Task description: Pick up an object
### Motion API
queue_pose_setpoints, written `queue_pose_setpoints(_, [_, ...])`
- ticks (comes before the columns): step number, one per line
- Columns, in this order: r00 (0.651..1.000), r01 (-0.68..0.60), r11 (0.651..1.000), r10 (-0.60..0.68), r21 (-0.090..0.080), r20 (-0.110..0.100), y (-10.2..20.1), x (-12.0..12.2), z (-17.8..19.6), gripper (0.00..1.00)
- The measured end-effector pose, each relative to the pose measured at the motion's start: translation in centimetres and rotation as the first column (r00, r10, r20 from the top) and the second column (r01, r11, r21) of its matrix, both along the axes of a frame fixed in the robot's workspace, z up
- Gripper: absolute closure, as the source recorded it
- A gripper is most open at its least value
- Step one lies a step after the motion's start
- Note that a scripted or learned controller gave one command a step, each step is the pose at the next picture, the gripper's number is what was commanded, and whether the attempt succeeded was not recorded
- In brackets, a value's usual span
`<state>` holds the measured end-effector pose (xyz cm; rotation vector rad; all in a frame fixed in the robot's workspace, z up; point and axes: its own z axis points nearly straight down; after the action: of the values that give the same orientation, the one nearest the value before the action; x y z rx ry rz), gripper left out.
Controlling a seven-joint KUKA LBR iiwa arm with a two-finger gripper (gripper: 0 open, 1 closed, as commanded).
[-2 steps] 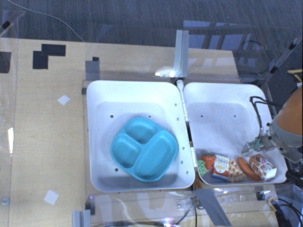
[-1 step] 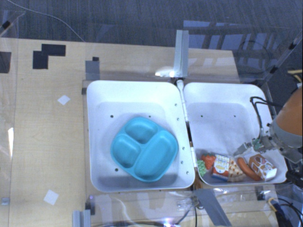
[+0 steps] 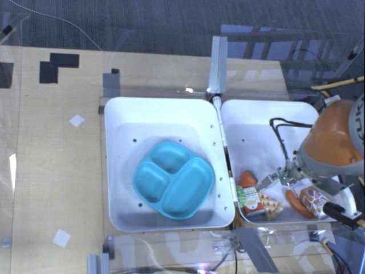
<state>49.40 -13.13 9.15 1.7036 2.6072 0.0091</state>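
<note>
My gripper (image 3: 274, 180) hangs low over the front half of the right bin (image 3: 256, 124), below the arm's orange band (image 3: 336, 138). Just to its left lies a small red-orange piece (image 3: 247, 178). In front of that rests a green and white carton (image 3: 250, 200) with a tan toy food (image 3: 274, 209) beside it. An orange sausage (image 3: 296, 202) and a brown and white packet (image 3: 314, 200) lie to the gripper's front right. None of these is visibly held.
The left bin (image 3: 125, 124) holds a blue divided plate (image 3: 174, 178). A metal divider (image 3: 217, 67) stands behind the seam between the bins. A black cable (image 3: 279, 131) loops over the right bin's back half.
</note>
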Motion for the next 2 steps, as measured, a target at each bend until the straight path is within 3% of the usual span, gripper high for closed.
queue_pose_setpoints(1, [0.980,-0.199,0.980,0.199,0.008,-0.019,-0.6,5.7,1.3,0.00])
queue_pose_setpoints(2, [0.987,-0.156,0.988,0.157,0.007,-0.020,-4.1,-0.6,6.4,0.00])
